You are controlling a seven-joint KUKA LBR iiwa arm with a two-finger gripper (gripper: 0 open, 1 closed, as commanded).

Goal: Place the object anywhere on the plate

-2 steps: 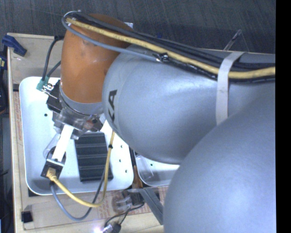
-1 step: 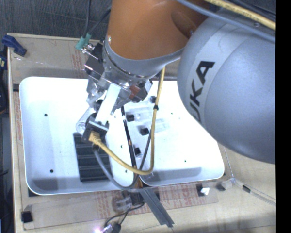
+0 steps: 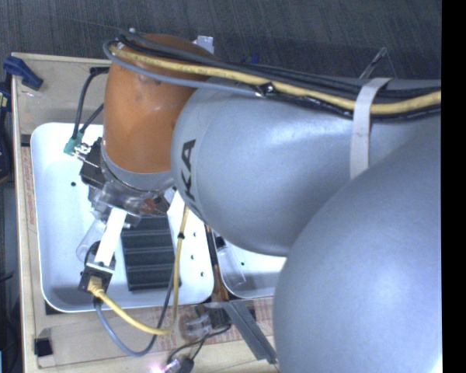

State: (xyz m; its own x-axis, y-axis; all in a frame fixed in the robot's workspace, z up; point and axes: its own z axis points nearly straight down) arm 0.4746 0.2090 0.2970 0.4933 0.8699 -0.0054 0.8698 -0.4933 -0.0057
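My arm covers most of the view, with its orange band above the left white bin. The wrist points down into that bin, and the gripper shows as a dark ribbed body low over the bin's front half. The grey arm hides the space under the gripper and much of both bins.
A sliver of the right bin shows under the arm. The wooden bench frames the bins. A blue clamp sits at the bench's far left corner. Loose cables hang past the left bin's front rim.
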